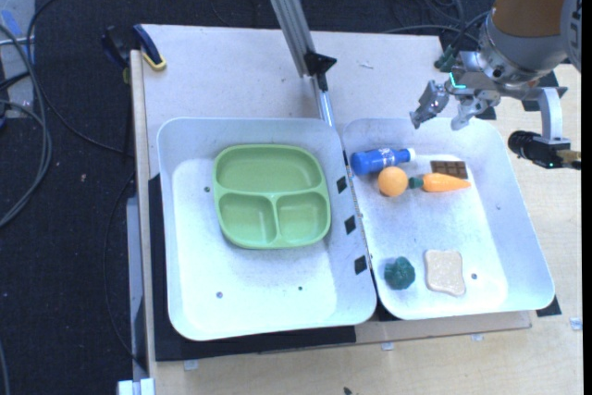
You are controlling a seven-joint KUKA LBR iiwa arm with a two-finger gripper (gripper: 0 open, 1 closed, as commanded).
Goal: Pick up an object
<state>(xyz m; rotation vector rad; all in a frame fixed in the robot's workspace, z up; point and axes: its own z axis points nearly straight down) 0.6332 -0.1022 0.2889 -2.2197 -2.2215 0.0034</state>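
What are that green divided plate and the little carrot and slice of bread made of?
Green plate: likely matte moulded plastic, one even colour with smooth rounded dividers. Carrot and bread slice: apparently toy food, plastic or perhaps foam, with flat uniform colour. The picture leaves it open.

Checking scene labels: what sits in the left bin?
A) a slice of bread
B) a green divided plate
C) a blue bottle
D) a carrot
B: the green divided plate lies in the left bin; the carrot, bread slice and blue bottle all lie in the right bin.
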